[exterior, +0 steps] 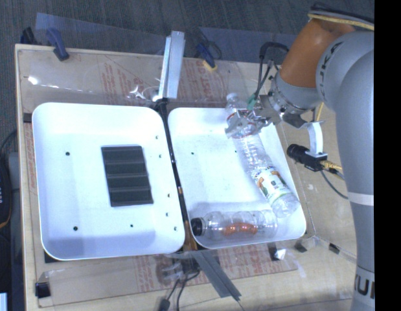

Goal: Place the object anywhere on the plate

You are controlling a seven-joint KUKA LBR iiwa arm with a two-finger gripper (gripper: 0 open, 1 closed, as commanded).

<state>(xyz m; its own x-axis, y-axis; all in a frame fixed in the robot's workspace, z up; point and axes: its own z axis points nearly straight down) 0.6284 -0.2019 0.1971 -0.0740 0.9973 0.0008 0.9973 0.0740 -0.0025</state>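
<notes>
The gripper [242, 123] is seen at the right bin's [206, 173] far end, seemingly clamped on a light, slippery bottle's [262, 170] neck, well apart from the plate [126, 175].

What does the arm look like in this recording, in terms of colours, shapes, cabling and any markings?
The arm is a thick, rounded grey column with an orange band above the wrist. Dark cables loop near the wrist, and a white strap and a black connector hang beside it. The end effector is a small metallic assembly with a spot of green wiring. Dark lettering, partly visible, marks the lower link.
</notes>
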